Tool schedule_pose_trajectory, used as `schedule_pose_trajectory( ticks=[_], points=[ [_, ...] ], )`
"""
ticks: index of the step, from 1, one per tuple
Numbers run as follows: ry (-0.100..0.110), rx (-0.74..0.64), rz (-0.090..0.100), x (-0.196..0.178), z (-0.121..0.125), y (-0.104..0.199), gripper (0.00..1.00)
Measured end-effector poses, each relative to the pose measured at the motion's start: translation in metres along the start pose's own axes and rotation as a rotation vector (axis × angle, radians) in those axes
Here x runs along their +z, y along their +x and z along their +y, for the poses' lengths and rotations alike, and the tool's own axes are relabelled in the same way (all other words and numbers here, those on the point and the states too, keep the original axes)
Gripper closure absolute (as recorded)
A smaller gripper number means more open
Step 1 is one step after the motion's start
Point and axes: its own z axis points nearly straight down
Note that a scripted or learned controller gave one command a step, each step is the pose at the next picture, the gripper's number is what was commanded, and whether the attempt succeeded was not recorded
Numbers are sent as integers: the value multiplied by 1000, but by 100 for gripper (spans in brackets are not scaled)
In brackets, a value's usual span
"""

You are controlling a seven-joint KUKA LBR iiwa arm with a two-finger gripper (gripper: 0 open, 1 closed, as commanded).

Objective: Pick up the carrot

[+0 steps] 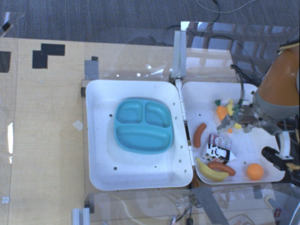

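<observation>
The carrot [221, 111] is a short orange piece with a green top, lying in the upper middle of the right bin [243, 89]. A small yellow item [230, 108] touches its right side. My gripper [236, 124] hangs just right of and below the carrot, close to it, at the end of the grey arm with the orange band [281, 78]. Its fingers stand open and spread, with nothing of the carrot between them. A bit of yellow shows between the fingers, low against the bin floor.
The right bin also holds a red sausage [200, 134], a black-and-white packet [219, 149], a banana [211, 170] with a second sausage [222, 167] on it, and an orange [255, 171]. A blue sectioned plate [143, 125] lies in the left bin [101, 125].
</observation>
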Motion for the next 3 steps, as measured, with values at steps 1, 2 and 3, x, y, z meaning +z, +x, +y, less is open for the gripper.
schedule_pose_trajectory(
  ticks=[1,2,3],
  points=[
    [-12,-80,-2,103,60,15,0],
    [-17,-81,2,91,63,17,100],
    [-7,-173,-5,104,86,-71,100]
  ],
)
